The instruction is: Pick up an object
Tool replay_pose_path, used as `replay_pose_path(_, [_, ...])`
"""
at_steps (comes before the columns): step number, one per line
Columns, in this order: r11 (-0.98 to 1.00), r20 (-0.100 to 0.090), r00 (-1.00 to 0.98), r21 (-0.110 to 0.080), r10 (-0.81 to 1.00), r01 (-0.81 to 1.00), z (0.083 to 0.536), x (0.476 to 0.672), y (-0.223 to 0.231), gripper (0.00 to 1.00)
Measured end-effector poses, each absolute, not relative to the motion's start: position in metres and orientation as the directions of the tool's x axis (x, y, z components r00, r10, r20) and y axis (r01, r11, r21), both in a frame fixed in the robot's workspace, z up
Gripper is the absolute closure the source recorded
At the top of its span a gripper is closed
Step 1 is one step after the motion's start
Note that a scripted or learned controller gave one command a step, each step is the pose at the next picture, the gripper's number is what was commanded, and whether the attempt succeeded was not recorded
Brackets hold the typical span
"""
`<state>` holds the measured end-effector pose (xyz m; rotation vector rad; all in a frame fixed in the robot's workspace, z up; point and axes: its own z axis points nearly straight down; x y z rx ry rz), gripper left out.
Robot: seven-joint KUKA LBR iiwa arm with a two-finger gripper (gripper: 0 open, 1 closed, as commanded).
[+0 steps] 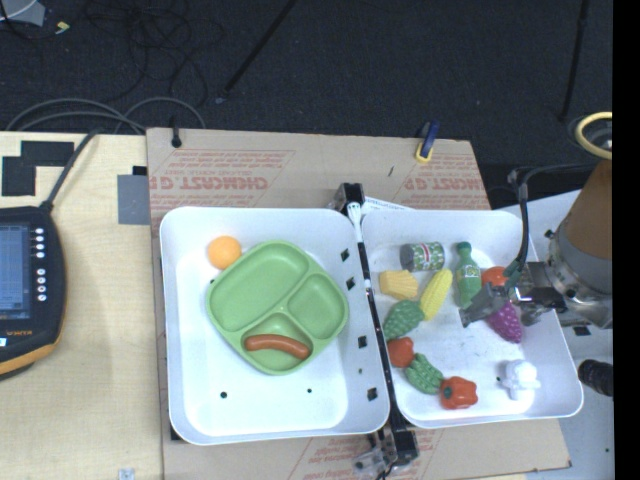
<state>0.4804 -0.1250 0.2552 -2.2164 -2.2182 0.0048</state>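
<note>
The right bin point(560, 398) holds several toy foods: a small can point(424, 256), a green bottle point(466, 273), two corn pieces point(418, 288), a green leafy piece point(403, 319), a red tomato point(401, 351), a green pickle point(424, 374), a red pepper point(458, 392) and a white item point(519, 377). My gripper point(482, 311) reaches in from the right and hangs low over the bin's right half. A purple grape bunch point(509, 322) sits right against its underside, and a small red piece point(495, 277) lies just beyond it.
The left bin point(190, 388) carries a green divided plate point(275, 303) with a sausage point(277, 345) in one section, and an orange ball point(224, 251) beside it. A pendant point(25, 288) lies on the bench at far left. Cardboard underlies both bins.
</note>
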Motion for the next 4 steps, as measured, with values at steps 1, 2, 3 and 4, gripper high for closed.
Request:
replay_pose_path(1, [0.001, 0.003, -0.001, -0.012, 1.000, 1.000, 0.264, 0.480, -0.126, 1.00])
replay_pose_path(2, [0.000, -0.001, 0.000, 0.000, 1.000, 1.000, 0.309, 0.477, -0.140, 1.00])
replay_pose_path(3, [0.003, 0.004, -0.003, -0.012, 1.000, 1.000, 0.240, 0.475, -0.095, 1.00])
replay_pose_path(4, [0.011, 0.003, -0.011, 0.000, 1.000, 1.000, 0.297, 0.477, -0.006, 1.00])
